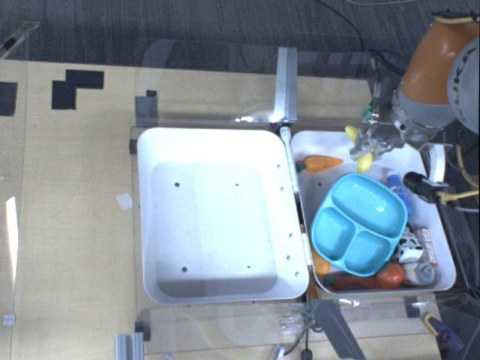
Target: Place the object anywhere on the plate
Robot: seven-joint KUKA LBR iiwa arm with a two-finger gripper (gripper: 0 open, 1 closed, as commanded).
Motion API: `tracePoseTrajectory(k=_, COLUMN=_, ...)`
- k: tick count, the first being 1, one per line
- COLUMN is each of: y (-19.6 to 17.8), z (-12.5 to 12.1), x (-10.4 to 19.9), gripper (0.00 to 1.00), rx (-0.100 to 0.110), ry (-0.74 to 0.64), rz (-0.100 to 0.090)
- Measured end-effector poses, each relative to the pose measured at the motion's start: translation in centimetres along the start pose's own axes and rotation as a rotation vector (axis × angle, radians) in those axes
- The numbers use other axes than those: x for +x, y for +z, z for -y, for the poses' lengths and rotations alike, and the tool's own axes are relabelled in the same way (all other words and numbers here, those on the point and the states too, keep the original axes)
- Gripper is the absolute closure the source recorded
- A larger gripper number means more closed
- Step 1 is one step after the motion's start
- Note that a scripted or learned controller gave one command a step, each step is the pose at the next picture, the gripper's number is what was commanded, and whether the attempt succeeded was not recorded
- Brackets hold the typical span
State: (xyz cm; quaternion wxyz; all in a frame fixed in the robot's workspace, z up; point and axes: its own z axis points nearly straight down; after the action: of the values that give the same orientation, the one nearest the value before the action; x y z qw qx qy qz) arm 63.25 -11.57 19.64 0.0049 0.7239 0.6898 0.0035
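Two bins on the tabletop (67, 223); all the clutter sat in the right bin (448, 276). Nearest the camera, at that bin's front edge: a red tomato-like piece (390, 277), a dark sausage-shaped piece (352, 282) and some small packaged items (417, 250), too small to name. Just behind them the blue plate (360, 223), three compartments, tilted, propped on the clutter. Nothing lay on it.

Left bin (217, 216) carried no objects.

Further back, an orange carrot (322, 163) lay by the divider, just off the plate's far-left rim.

Farthest, at the right bin's back edge, the claw (369, 145) hung with a small yellow object (364, 160) right at its tips, possibly a second yellow bit just beside it. Looked clenched on the yellow piece, but the tips were blurred and I could not confirm a pinch.

Judgement on step: pick stage done or nearly so, transfer not started. The yellow object sat just beyond the plate's far rim, near it, not over it.

Next move would need a short carry toward the camera until the piece was over a compartment, then lower and release. Risk: plate slant could let it roll off.
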Motion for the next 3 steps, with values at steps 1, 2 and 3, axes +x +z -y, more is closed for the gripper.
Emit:
tracePoseTrajectory(k=1, y=-15.4, z=2.3, x=-3.7, gripper=1.00, rx=0.003, ry=0.024, rz=0.000)
tracePoseTrajectory(k=2, y=-24.2, z=5.8, x=-8.3, gripper=1.00, rx=0.003, ry=-0.145, rz=0.001)
tracePoseTrajectory(k=3, y=-13.0, z=9.1, x=-9.5, gripper=1.00, rx=0.007, ry=-0.137, rz=0.000)
